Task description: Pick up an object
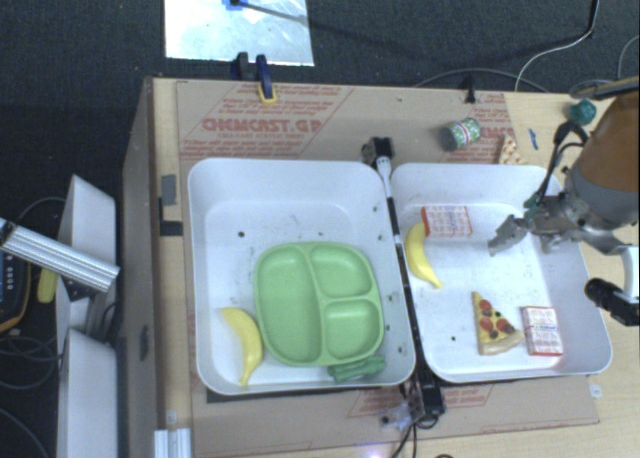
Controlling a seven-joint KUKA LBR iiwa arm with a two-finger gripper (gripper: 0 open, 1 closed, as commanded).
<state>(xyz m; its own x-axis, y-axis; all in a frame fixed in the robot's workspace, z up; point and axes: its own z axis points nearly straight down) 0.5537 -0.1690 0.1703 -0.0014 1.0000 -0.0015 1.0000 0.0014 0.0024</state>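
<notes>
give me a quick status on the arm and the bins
Gripper over right bin, nothing between fingers. Nearest: red-and-white box, banana; pizza slice closer to camera. Nothing in the way.

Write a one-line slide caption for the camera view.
Tool hovers over the right bin near a small box, banana and pizza slice.

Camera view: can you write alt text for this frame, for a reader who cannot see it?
A grey arm's tool hangs over the right white bin, which holds a banana, a pizza slice and two small red-and-white packets. The left white bin holds a green divided plate, a second banana and a green item at the plate's near edge.
</notes>
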